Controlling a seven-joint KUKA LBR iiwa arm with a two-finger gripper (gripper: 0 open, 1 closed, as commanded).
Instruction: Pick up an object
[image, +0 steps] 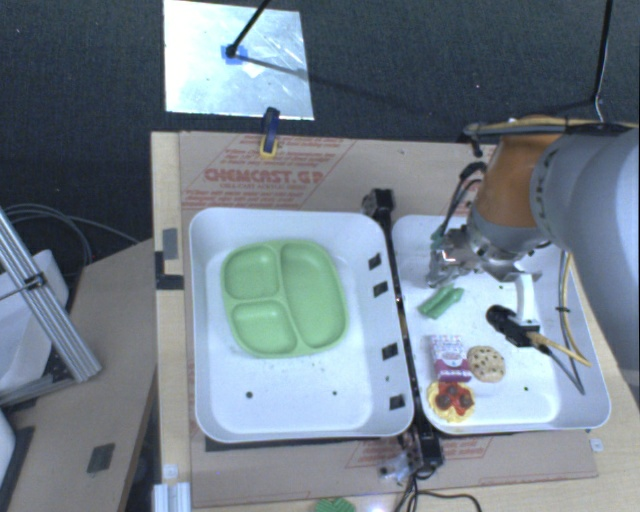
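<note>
Seemingly, step in hand: reach for the green pod (440, 301), judged the nearest pick.
End effector (446, 264): hung low over the right bin (580, 400), near its far corner by the divider; spread or pressed together could not be told from this slant.
Green pod: lay just camera-side of the end effector, slanted on the bin floor, apart from the rest.
Other picks: red-and-white packet (449, 352), cookie (486, 362) and yellow disc with red topping (452, 398), all farther camera-side of the end effector, crowded together.
Across the divider from the end effector: green tray (283, 298) in the left bin (215, 400).
Doing it well: called for centring over the pod's middle, turning the wrist across its long axis, descending straight, closing only at floor level.
Risk: thin, low item; likely to slip out if closed too high.
</note>
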